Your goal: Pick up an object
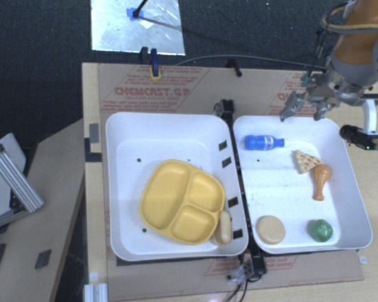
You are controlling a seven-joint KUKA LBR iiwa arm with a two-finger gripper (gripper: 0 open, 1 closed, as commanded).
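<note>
Hovering open, tool (307, 107) above blue bottle (263, 143): probably light, stiff, slippery; best pinched across the middle.

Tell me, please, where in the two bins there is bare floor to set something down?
Right bin: the bare middle, bordered by blue bottle, pizza slice, drumstick and round cookie. Left bin: the strip along its far wall and left side, around the yellow tray. Crowded: the right bin's right side and near edge.
</note>
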